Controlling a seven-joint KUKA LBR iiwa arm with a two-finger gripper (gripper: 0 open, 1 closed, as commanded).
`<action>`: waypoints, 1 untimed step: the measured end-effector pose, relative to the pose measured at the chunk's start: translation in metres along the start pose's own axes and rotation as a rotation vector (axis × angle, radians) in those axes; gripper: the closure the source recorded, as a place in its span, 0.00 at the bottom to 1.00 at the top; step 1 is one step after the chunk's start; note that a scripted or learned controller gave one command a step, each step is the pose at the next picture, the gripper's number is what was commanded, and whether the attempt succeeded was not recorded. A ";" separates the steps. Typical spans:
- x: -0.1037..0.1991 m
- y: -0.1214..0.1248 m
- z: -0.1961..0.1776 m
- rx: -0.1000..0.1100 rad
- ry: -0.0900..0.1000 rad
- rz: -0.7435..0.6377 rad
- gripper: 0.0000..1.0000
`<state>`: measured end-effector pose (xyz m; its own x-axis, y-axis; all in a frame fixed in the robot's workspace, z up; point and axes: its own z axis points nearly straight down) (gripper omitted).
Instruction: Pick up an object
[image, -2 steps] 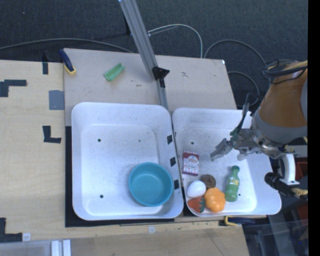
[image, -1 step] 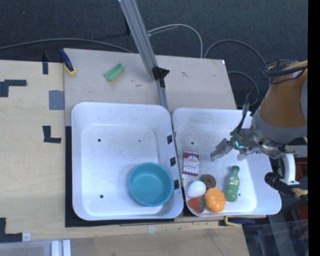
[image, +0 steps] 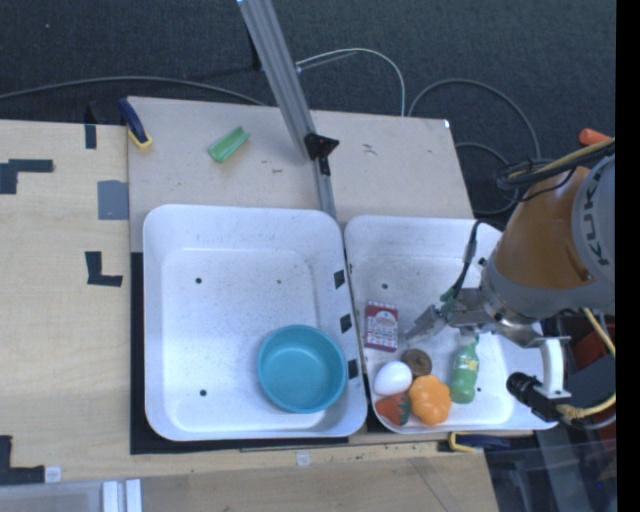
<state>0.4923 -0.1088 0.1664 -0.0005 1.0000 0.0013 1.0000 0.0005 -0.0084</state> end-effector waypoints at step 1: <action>0.005 -0.005 0.063 0.000 0.000 0.000 0.00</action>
<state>0.4868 -0.1037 0.1031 -0.0007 1.0000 0.0017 1.0000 0.0007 -0.0089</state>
